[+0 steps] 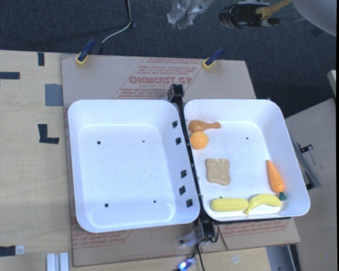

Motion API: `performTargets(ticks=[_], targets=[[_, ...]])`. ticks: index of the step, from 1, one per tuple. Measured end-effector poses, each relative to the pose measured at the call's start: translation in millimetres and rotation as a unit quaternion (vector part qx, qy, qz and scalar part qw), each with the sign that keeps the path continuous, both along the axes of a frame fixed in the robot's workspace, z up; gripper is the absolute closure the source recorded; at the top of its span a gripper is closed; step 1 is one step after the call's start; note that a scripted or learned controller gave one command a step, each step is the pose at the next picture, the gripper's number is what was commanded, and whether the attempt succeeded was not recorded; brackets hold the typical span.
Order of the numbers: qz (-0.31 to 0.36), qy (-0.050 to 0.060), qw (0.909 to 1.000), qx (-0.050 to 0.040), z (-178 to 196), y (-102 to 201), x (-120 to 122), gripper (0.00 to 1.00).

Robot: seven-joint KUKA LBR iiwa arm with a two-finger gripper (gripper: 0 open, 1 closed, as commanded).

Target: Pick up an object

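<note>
The right bin (254, 109) holds several toy foods. A brown drumstick (202, 126) lies near the divider, with an orange ball (199, 141) just below it. A tan slice of bread (218, 171) rests mid-bin. An orange carrot (275, 176) lies by the right wall. A yellow corn cob (228, 205) and a yellow banana (264, 202) sit along the front wall. My gripper (183, 13) hangs high at the top of the view, well beyond the bins, with nothing visibly in it.
The left bin (82, 117) stands beside the right one on a cardboard sheet (158, 78) held by two clamps. Black clips (183, 174) line the seam between the bins. A cable (124, 21) runs over the dark floor.
</note>
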State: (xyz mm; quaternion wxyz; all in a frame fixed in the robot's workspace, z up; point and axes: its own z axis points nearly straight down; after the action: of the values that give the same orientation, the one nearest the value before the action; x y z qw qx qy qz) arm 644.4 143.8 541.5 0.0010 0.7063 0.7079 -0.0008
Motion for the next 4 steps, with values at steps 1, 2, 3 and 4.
performTargets(ticks=[1, 2, 3, 4], targets=[[0.002, 0.001, 1.0000, 0.0016, -7.2, 54.3, -30.5, 1.00], [0.002, 0.001, 1.0000, 0.0016, -6.5, 92.3, -70.3, 1.00], [0.000, 0.001, 1.0000, 0.0007, -6.8, 89.0, -81.6, 1.00], [0.000, 0.001, 1.0000, 0.0009, -6.6, 89.1, -101.9, 1.00]])
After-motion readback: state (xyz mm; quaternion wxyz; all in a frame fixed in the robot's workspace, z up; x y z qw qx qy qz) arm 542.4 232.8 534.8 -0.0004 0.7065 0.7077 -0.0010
